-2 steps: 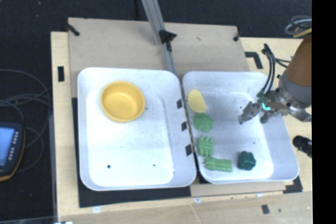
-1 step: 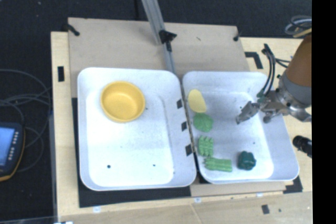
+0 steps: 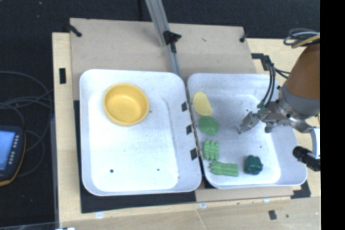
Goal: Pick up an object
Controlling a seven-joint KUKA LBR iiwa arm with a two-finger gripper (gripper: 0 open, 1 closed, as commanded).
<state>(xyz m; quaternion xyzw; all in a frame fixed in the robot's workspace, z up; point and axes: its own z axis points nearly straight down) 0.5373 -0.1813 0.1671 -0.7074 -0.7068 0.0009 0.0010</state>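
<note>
1. The desk (image 3: 135, 46) carries two white bins side by side; I reach in from 3 o'clock, over the right bin (image 3: 237, 89).
2. The left bin (image 3: 129, 169) holds a yellow bowl (image 3: 126, 104) toward its 10 o'clock corner, well apart from me, so I judge it the poorer choice.
3. My gripper (image 3: 249, 122) hangs over the middle of the right bin, its tip aimed toward 9 o'clock. I cannot tell from here whether it is released or clenched, and I see nothing in it.
4. Candidates in my bin, largest first:
   - the long green piece (image 3: 223, 169) lies near the 6 o'clock wall, its long axis running roughly 9 to 3;
   - the ridged green block (image 3: 211, 150) sits just above it, toward 8 o'clock from my gripper;
   - the round green lump (image 3: 209, 126) is at 9 o'clock from my gripper, the nearest thing in line with it;
   - the pale yellow piece (image 3: 202, 103) lies at 10 o'clock, close to the bin's left wall;
   - the dark green toy (image 3: 253, 165) sits at 6 o'clock, almost straight below my gripper.
5. My judgement: the round green lump is the target, a short move toward 9 o'clock before descending.
</note>
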